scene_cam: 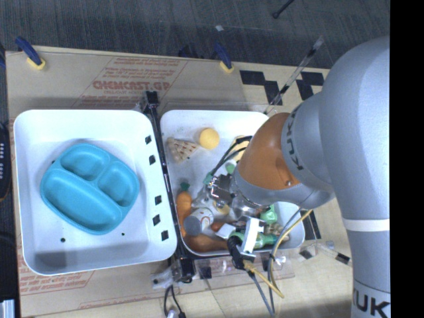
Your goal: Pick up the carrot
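The carrot (183, 207) is an orange piece with a small green top, lying along the left wall of the right bin (173, 126). My gripper (217, 199) is low over the middle of that bin, just right of the carrot. The wrist and orange band cover much of what lies beneath it. Nothing can be seen held.
The right bin also holds a yellow ball (209, 138), a ridged tan shell-like piece (181, 149), a grey piece (193, 225), a brown sausage-like piece (202, 243) and green pieces (267, 236). In the left bin (26, 177) lies a blue divided plate (90, 187).
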Controlling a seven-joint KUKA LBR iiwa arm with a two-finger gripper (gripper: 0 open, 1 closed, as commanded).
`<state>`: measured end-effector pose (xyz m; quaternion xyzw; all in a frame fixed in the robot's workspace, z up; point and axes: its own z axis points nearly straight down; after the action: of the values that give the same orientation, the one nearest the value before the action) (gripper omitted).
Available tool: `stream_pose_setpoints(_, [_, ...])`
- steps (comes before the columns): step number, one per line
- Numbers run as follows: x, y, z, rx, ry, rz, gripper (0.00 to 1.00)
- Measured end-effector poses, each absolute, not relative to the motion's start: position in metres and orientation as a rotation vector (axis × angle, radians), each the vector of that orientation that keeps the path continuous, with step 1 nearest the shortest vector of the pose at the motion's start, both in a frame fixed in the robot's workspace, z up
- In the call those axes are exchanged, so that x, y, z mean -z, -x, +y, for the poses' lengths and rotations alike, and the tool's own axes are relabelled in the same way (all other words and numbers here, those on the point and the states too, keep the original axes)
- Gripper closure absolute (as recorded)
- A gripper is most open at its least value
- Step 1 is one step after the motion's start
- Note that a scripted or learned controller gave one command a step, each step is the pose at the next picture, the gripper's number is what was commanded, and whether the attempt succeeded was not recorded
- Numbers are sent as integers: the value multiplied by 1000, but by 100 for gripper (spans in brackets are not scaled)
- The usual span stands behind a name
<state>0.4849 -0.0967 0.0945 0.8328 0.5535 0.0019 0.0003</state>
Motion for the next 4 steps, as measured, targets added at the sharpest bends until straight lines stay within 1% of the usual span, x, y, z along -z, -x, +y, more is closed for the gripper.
stream_pose_setpoints(1, [-93, -512, -94, 11, -2802, 1431, 0])
stream_pose_setpoints(2, [-102, -512, -94, 17, -2802, 1441, 100])
stream_pose_setpoints(3, [-264, -551, -90, -3, -2770, 1481, 100])
stream_pose_setpoints(4, [-260, -549, -89, 10, -2777, 1484, 0])
